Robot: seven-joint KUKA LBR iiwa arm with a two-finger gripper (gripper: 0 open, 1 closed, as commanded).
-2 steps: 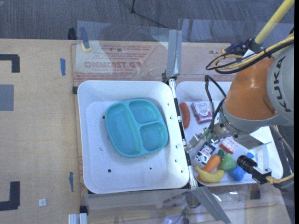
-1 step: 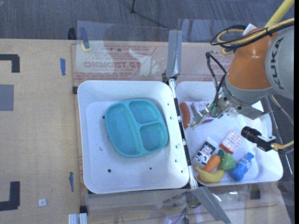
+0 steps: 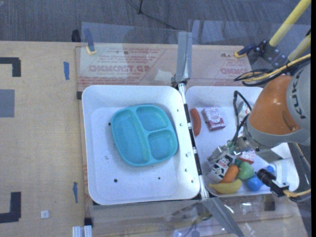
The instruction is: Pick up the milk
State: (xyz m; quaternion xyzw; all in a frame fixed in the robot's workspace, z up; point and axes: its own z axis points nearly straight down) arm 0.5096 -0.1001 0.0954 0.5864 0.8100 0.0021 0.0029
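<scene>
Two white bins sit on the table. Milk carton [image 3: 220,166] lies near the right bin's [image 3: 217,98] front edge, crowded by toy food. Jaws state: cannot tell. Approach vertically; avoid the carrot [image 3: 230,173].

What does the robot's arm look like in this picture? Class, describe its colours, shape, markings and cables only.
The arm is rounded and bulky, with a broad orange band above a grey wrist section. Dark lettering, partly cut off, runs along the pale grey casing at the upper right. Black cables loop beside it. Its hand is a small metallic, dark-detailed assembly, too cluttered to describe finely.
</scene>
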